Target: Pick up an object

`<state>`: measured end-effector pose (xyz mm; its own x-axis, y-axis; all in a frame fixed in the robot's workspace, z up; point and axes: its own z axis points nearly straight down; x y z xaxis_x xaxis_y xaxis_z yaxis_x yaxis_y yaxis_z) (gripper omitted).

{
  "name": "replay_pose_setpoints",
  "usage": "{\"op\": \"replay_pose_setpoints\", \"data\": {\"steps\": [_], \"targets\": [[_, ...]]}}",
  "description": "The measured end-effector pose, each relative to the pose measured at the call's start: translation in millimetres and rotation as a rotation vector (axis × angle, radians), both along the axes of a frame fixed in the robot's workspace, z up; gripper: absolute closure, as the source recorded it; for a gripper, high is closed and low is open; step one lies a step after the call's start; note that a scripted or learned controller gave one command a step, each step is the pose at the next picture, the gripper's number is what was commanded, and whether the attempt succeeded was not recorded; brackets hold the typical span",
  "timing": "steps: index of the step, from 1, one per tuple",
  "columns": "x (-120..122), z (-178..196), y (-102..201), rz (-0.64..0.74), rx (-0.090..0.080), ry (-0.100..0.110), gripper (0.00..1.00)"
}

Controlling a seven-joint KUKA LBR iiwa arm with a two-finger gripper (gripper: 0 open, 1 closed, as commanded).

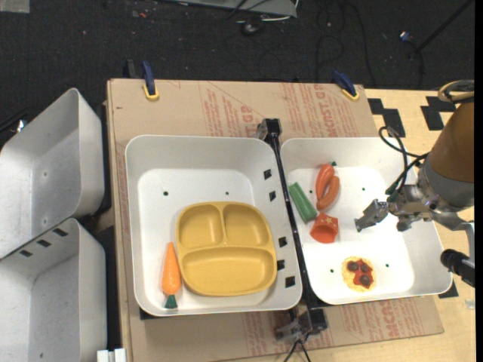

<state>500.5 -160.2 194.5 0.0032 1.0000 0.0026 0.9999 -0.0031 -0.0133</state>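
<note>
While the arm (453,157) reaches in from the right, its gripper (371,216) hangs over the right bin (423,274), above bare white floor toward the bin's right half. The dark fingertips point left, and nothing lies between them; how far apart they stand I cannot tell, since they blur into one dark shape.

Four things lie in the right bin, all to the gripper's left or below it. An orange-red sausage-like piece (327,185) sits near the top, tilted slightly. Just beside it on the left, a green stick (303,201) lies at a slant close to the bin's left wall. Below those two, a small red cup-like piece (324,229) rests on its side, perhaps a toy pepper; the view is too coarse to be sure. Nearer the front wall lies a little yellow disc with dark red spots (359,272), apart from the others. The red piece is the nearest to the gripper, though a gap of bare floor separates them.

The left bin (143,202) holds a yellow divided plate (226,249) with three compartments, and a toy carrot (171,274) lies just beside the plate's left edge, green tip toward the front. Both bins rest on a brown cardboard sheet (226,104) covering the bench.
</note>
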Motion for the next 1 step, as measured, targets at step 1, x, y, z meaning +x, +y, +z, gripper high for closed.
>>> {"op": "replay_pose_setpoints", "data": {"steps": [1], "targets": [[3.2, 6.3, 0.4, 0.004, -0.002, -0.012, 0.0]]}}
